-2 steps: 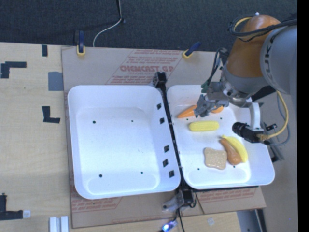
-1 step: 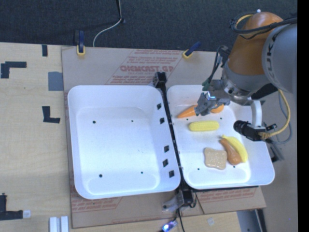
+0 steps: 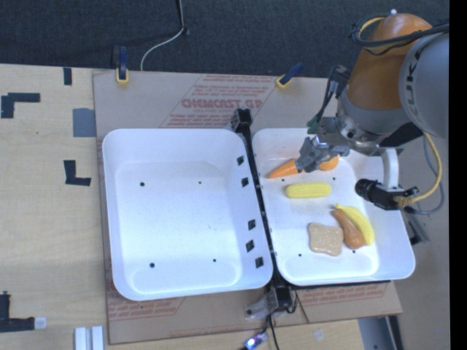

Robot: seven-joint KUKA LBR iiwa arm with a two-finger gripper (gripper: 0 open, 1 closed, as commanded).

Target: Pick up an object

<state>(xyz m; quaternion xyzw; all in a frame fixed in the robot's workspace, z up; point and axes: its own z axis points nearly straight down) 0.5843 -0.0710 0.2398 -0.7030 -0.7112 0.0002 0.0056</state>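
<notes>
My gripper [image 3: 310,157] reaches down into the far part of the right bin [image 3: 379,268], right over an orange carrot [image 3: 283,169] that lies slanted there. Its dark fingers cover the carrot's middle, and orange shows on both sides of them. In front of the carrot lies a yellow corn cob [image 3: 307,190]. Farther forward are a slice of toast [image 3: 325,239] and a banana-like yellow and orange piece [image 3: 354,226].
The left bin [image 3: 131,217] stands beside the right one, with a black clip-lined divider [image 3: 252,195] between them. Both rest on a cardboard sheet [image 3: 182,100]. The arm's grey and orange body [image 3: 387,64] looms over the right bin's far corner.
</notes>
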